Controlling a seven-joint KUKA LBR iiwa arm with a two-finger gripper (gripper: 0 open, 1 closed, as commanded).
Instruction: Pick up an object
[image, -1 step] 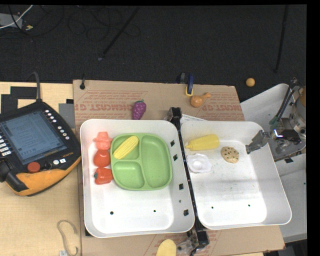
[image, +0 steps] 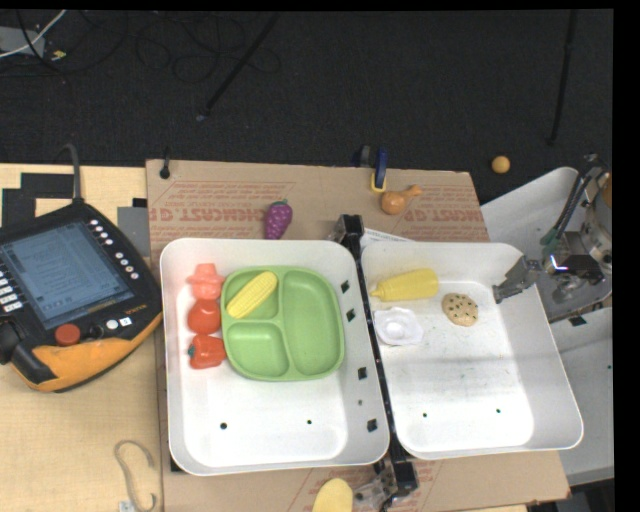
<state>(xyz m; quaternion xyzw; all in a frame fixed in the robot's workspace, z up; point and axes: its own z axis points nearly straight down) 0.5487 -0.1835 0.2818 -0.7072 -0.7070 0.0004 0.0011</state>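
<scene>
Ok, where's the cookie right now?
The cookie lies in the right bin, near its back edge, just right of the yellow bottle and left of the gripper.

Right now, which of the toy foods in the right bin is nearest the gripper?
The cookie: round, tan and speckled, it lies closest to the gripper at the bin's right edge. The yellow piece and white piece lie further left.

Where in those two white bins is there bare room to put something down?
Right bin: the whole near half, below the cookie and yellow bottle. Left bin: a strip below the green plate. Crowded: the left bin's far half.
</scene>
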